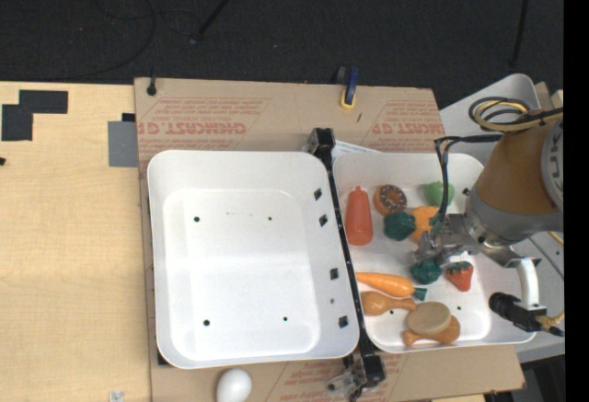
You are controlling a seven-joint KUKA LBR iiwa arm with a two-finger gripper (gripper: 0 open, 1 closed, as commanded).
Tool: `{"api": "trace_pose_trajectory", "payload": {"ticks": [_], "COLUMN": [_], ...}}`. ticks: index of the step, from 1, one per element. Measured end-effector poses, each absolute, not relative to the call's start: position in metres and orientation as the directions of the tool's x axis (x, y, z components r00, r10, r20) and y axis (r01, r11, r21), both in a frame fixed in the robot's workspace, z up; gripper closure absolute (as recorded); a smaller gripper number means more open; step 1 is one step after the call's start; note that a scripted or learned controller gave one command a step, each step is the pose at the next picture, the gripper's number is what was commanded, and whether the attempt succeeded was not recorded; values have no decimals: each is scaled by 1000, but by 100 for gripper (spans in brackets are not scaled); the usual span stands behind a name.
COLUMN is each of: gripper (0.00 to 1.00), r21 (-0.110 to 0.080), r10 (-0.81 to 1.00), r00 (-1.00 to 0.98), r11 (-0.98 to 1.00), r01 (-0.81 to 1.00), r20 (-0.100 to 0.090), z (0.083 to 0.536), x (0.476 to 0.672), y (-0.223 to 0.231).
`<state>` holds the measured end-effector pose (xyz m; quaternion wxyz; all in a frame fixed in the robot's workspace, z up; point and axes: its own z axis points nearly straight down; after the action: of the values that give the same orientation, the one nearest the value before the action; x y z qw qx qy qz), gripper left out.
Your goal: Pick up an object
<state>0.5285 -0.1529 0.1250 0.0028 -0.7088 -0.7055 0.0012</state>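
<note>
In the right shallow white plastic bin [391, 338] lie several toy foods, any of which could be the object to pick up. Near the middle of this bin is a dark teal rounded toy [399, 225], and at about 5 o'clock from it sits a second small teal piece [426, 272], just under the pincer [434, 248]. The pincer is low over the bin, between these two teal pieces, close to the small one. I cannot tell if it is open or closed, and nothing is clearly seen held in it.

At 3 o'clock from the small teal piece is a small red strawberry-like toy [460, 275]. At 9 o'clock from the large teal toy stands out a long red-orange toy bottle shape [358, 215], near the bin's left wall. At 12 o'clock from the large teal toy is a round brown cookie-like disc [390, 199], and at 2 o'clock a green toy [434, 193], partly hidden by a black cable. An orange-yellow piece [423, 218] touches the teal toy at its 3 o'clock side.

Lower in the bin lies an orange toy carrot [386, 282], under it a tan pear-shaped toy [379, 304], and at 5 o'clock from these a tan and orange round toy like a bun [431, 323].

The grey arm with orange band [515, 179] comes in from 3 o'clock. The left white bin [156, 235] is beside, at 9 o'clock. A white ball [234, 384] lies on the brown cardboard sheet [230, 120] at 6 o'clock of the left bin, on the tabletop [64, 253].
</note>
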Motion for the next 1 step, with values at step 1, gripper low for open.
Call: {"api": "trace_pose_trajectory", "payload": {"ticks": [1], "gripper": [100], "r21": [1], "r10": [1000], "r00": [-4], "r11": [4], "r01": [1000], "r20": [1], "z": [160], "x": [564], "y": [-120]}}
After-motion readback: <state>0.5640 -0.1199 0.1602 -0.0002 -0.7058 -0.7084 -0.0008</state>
